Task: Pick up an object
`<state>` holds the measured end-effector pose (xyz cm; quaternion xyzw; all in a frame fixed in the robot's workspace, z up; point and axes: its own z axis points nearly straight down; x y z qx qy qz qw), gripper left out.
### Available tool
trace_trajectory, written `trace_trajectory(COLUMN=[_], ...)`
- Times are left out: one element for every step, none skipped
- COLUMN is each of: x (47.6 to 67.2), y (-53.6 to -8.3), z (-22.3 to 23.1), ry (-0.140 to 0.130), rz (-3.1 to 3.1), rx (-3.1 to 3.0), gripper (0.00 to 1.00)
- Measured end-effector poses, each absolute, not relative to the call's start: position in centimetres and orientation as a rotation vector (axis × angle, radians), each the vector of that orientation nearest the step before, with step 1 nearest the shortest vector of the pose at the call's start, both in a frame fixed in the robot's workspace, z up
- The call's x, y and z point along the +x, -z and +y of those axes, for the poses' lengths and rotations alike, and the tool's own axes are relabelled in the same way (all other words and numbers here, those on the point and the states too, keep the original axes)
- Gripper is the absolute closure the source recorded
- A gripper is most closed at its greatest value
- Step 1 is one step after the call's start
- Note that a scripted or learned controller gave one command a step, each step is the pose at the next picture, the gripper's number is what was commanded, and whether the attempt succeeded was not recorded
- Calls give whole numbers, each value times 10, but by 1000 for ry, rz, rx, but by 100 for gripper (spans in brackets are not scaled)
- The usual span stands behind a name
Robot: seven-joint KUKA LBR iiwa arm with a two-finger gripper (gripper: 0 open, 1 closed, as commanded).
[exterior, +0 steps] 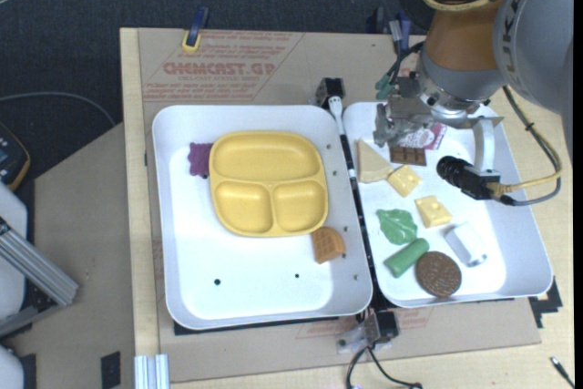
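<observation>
Grey arm [545,32], orange band, yellow cable, metal hand [399,130]

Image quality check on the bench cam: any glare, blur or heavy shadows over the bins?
Camera view: even light; the white bins run bright but keep their edges, soft shadows beside the yellow tray. Focus holds on the food pieces; the gripper sits dark under the wrist, its fingers hard to read.

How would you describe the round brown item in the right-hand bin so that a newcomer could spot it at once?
Start at the right bin, the one the arm reaches into, and go to its near edge. There lies a flat round brown disc beside the lower end of a green pickle-like piece. It is the only dark brown circle among the yellow, green and grey pieces around it.
</observation>
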<state>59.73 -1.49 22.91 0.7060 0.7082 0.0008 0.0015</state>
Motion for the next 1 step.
trace_trajectory(x=[597], y=[-222], z=[-33], ry=[3], rz=[2220], rx=[2224], gripper=[100])
